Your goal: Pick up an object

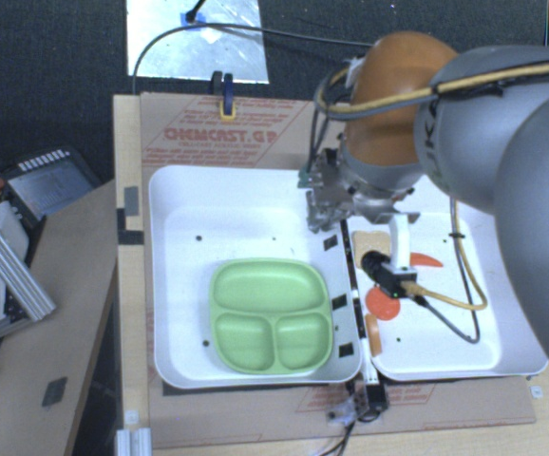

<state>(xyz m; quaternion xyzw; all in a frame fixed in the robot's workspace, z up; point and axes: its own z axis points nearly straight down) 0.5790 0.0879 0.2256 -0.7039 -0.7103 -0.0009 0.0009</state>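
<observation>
A green divided plate [270, 315] lies in the left bin [184, 198], toward its front right. In the right bin [474, 350] lie small orange-red pieces: a round one [383, 304], a thin slice [427, 261] and an orange stick [374, 335] by the divider. The gripper [328, 215] hangs below the orange wrist band, over the back end of the divider between the bins, well behind the plate and left of the orange pieces. Nothing shows between its fingers.
The big grey arm [502, 122] covers the right bin's back right. A yellow cable [450, 297] and a black fitting [381, 272] trail over the right bin. Cardboard [217, 136] lies under the bins. A yellow-and-black clamp [224, 93] stands at the back. Metal equipment [9, 255] sits at left.
</observation>
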